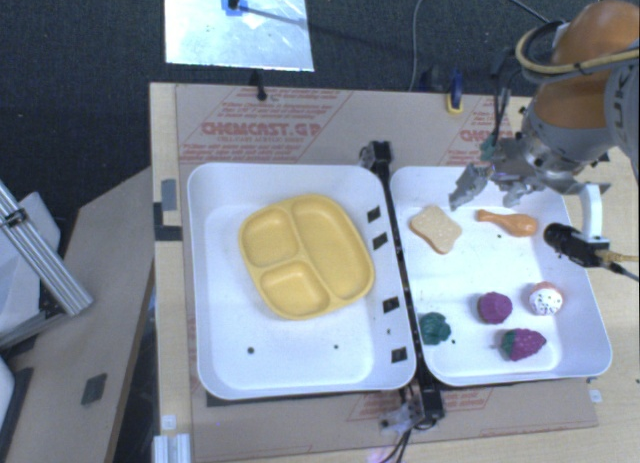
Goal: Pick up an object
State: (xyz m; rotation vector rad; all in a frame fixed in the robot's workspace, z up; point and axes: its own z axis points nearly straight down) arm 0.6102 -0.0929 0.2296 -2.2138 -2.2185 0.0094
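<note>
Above the right bin (pixel 598 351), near its far edge, the gripper (pixel 490 189) hangs with its fingers (pixel 466 193) spread apart and nothing between them. Just below it the bread slice (pixel 436 228) lies on the bin floor, and the drumstick (pixel 508 221) lies beside it to the right. Closer to the near edge are a green piece (pixel 434 327), a purple ball (pixel 494 307), a white and orange piece (pixel 546 299) and a magenta berry (pixel 523 343). A yellow tray (pixel 304 254) with three compartments lies in the left bin (pixel 215 351).
</note>
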